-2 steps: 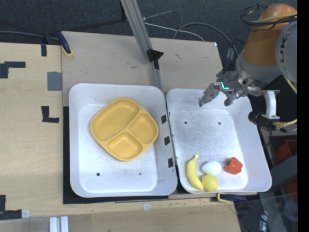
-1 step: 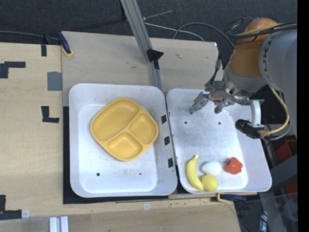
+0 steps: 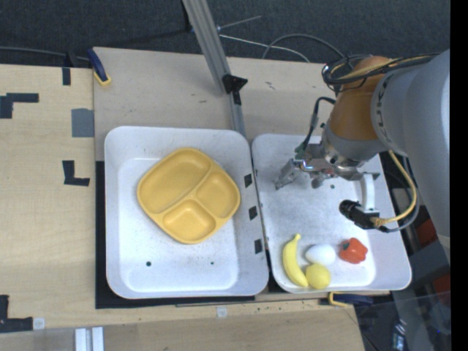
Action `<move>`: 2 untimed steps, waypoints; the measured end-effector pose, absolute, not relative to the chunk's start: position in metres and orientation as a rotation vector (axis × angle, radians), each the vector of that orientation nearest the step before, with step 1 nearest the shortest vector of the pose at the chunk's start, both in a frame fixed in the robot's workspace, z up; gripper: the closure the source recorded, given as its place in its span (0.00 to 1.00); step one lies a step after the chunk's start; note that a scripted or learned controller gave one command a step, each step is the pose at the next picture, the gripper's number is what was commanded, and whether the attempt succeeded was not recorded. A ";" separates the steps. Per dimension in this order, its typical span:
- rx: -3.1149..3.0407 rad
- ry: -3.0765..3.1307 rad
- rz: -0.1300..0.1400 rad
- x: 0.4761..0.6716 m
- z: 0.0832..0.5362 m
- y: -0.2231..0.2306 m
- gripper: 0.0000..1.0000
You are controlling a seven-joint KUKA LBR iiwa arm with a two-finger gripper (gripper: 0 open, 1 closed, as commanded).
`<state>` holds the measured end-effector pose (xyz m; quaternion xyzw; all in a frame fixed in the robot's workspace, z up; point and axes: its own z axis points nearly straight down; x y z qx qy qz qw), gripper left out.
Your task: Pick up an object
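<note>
1. Candidates for the pick lie clustered at the lower right of the frame, in the near end of the right bin (image 3: pixel 333 203): a banana (image 3: pixel 293 261), a white egg-shaped piece (image 3: pixel 320 254), a yellow lemon-like ball (image 3: pixel 318 275) and a small red piece (image 3: pixel 353 250), possibly a pepper or tomato.

2. Look: banana is bright yellow, curved, lying on its side, long axis running roughly up-down in the frame. White piece is smooth and oval, touching the yellow ball just below it. Banana lies just beside both on their left. Red piece sits slightly apart to the right and has a darker top; finer detail too small to tell.

3. Handling, judged: all four look like toy food, so probably light and rigid, not fragile. Smooth rounded skins on the white and yellow pieces are likely to slip out of a two-finger pinch.

4. Where to grip, judged: banana across its narrow mid-body, fingers either side of the curve. Its right flank is crowded by the white piece, so little room there. The red piece, standing more apart, offers freer access.

5. Gripper (image 3: pixel 296 172) is in the upper half of the right bin, centre-right of the frame, well apart from the cluster. Its fingers (image 3: pixel 284 177) appear spread, nothing between them.

6. Left bin (image 3: pixel 117 196) holds a yellow divided plate (image 3: pixel 188 194), lying flat; too broad to pinch, except perhaps at the rim.
</note>
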<state>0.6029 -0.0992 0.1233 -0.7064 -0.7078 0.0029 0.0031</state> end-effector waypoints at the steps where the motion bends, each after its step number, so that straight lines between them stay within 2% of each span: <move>1: -2.220 -2.224 0.003 0.603 0.088 -0.099 0.00; 2: -2.217 -2.225 0.002 0.603 0.099 -0.098 1.00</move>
